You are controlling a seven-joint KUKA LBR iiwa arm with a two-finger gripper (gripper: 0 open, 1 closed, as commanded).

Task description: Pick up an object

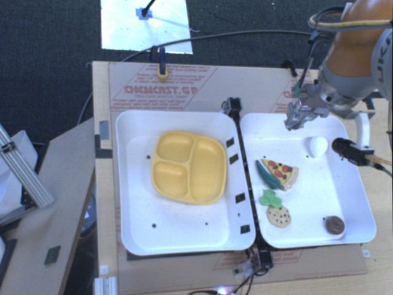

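While nothing sits between them, the gripper (297, 119) fingers look nearly closed, though at this angle I can't tell for sure. It hangs over the back edge of the right bin (353, 223).

Landmark = pizza slice (279, 173), mid right bin.
- white egg (317, 146): up-right of the pizza, near the back wall. Closest target, just right of and a bit below the fingertips, apart from them.
- green leaf piece (269, 198) and cookie (279, 216): just below the pizza, almost touching each other.
- brown round piece (334, 225): well to the pizza's lower right, near the front rim.
- yellow divided plate (189, 166): left of the pizza, in the left bin (138, 226).

Handling guess: egg is light, rigid, smooth, rounded, so likely to squirt out. Grip across its widest middle. Pizza and cookie are flat and low, so fingers would need to straddle the edges close to the bin floor.
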